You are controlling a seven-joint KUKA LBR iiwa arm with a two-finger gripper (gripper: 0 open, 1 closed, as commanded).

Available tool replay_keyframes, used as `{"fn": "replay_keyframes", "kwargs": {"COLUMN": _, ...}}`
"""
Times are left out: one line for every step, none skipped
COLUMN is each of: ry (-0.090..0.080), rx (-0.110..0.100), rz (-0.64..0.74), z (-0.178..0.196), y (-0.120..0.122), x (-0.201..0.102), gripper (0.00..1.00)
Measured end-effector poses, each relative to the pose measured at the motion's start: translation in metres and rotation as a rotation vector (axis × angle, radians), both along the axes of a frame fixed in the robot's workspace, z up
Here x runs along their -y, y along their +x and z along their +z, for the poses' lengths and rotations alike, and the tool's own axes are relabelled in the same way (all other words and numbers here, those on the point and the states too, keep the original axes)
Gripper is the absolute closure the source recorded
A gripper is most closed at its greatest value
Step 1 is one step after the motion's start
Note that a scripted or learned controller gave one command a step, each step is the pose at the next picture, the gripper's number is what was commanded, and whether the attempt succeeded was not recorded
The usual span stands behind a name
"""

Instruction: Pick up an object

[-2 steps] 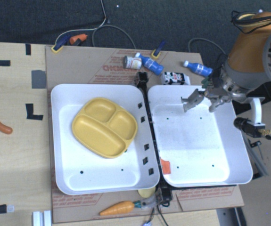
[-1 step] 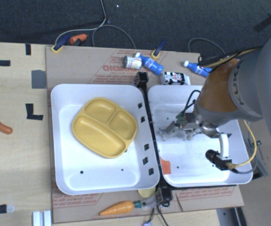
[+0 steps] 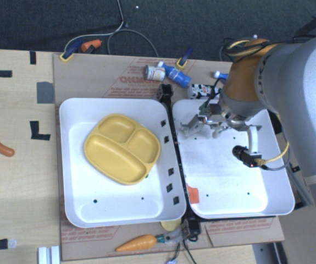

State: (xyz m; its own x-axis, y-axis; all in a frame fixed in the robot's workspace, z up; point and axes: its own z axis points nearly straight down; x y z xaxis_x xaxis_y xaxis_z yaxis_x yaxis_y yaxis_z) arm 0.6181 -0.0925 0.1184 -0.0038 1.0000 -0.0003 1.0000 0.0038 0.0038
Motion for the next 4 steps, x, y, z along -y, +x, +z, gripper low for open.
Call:
{"fn": "replay_keyframes", "kwargs": {"ry": 0.0, "rx": -0.005, "rz": 0.0, "z": -0.035, "y": 0.036, "x": 0.004, "gripper": 0.0}}
{"fn": "replay_keyframes", "kwargs": {"ry": 0.001, "rx": -0.003, "rz": -0.001, "z": -0.033, "y": 0.051, "x": 0.011, "gripper": 0.0}}
{"fn": "replay_keyframes", "kwargs": {"ry": -0.001, "rx": -0.001, "rz": 0.0, "z": -0.022, "y": 0.051, "x": 0.01, "gripper": 1.0}}
{"fn": "replay_keyframes", "kwargs": {"ry": 0.004, "rx": 0.001, "rz": 0.004, "z": 0.072, "y": -0.022, "x": -0.07, "gripper": 1.0}}
